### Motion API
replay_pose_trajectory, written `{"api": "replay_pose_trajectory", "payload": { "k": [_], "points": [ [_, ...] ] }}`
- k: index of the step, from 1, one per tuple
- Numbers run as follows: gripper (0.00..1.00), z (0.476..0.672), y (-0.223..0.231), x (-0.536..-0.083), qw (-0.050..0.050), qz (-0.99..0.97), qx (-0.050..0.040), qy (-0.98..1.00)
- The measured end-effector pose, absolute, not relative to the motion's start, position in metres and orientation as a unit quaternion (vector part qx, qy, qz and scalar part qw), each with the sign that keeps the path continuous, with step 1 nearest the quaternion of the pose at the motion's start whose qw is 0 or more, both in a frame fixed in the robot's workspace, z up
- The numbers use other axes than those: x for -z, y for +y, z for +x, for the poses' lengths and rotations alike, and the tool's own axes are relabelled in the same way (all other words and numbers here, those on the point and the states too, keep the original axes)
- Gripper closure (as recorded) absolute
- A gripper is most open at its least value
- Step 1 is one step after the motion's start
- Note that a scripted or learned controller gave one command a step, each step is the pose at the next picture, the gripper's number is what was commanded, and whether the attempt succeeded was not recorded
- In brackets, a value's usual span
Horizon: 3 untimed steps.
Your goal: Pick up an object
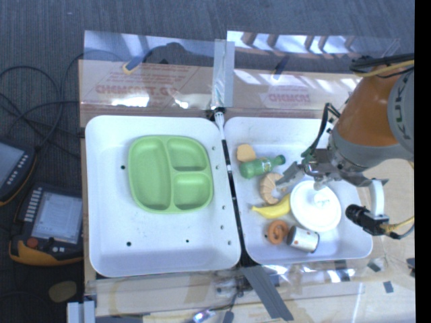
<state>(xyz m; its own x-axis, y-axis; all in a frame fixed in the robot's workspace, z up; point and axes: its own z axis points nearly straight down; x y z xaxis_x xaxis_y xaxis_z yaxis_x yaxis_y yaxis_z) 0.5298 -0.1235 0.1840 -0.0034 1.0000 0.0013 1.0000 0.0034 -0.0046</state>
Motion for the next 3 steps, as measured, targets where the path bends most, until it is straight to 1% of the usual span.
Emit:
{"api": "replay_pose_trajectory", "payload": {
  "k": [1, 2, 3],
  "points": [
    [0.0, 0.58, -0.105, -0.089, -0.004, -0.645, 0.0016, -0.764],
    [1.0, 0.58, -0.105, -0.097, -0.003, -0.645, 0.0021, -0.764],
    [1.0, 0.604, -0.039, -0.191, 0.001, -0.668, -0.0018, -0.745]
  ]
}}
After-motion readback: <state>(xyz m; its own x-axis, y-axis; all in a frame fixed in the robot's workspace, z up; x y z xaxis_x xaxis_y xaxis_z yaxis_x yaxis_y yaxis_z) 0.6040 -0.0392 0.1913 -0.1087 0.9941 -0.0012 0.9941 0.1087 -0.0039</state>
